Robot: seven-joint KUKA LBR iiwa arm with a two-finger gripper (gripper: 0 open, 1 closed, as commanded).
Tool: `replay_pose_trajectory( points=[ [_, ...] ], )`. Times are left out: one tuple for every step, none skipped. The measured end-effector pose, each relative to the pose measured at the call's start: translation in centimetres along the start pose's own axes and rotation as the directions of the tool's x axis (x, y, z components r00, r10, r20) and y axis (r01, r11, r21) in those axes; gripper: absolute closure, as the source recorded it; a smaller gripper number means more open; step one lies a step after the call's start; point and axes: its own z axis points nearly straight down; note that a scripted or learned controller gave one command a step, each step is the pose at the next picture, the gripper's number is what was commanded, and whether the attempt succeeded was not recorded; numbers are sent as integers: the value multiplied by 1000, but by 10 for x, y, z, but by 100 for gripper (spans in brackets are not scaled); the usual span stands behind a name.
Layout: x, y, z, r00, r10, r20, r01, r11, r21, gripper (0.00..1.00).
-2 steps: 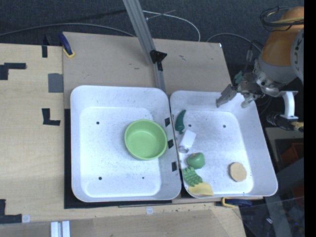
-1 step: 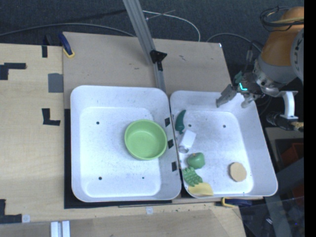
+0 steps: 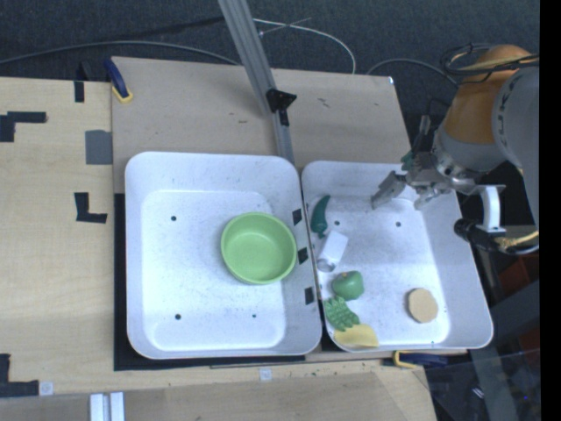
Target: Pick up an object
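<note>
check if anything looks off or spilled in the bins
Nothing is spilled or damaged. The small items, a dark green piece, a green round toy and a yellow piece, crowd the right bin's left wall. The green bowl sits upright in the left bin.

Noted two shallow white bins, the left [image 3: 131, 235] and the right [image 3: 463, 298], touching side by side on a pale wooden table [image 3: 193, 103]. Saw a grey pole [image 3: 245, 33] slanting down from the top edge, with a black clamp [image 3: 280, 100] just behind the bins. Found thin cables [image 3: 324, 35] looping over dark floor [image 3: 88, 7]. Spotted a blue clip [image 3: 117, 77] at the board's far left corner, a grey patch [image 3: 99, 146] and black tape marks [image 3: 86, 209] left of the bins.
</note>
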Motion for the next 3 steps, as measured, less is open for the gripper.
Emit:
replay_pose_trajectory(
  points=[
    [1, -1, 55, 1000, 0, 0, 0, 1000, -1, 0],
    [2, 0, 41, 1000, -2, 1, 2, 1000, -6, 100],
    [1, -3, -2, 1000, 1, 1, -1, 1000, -11, 100]
  ],
)
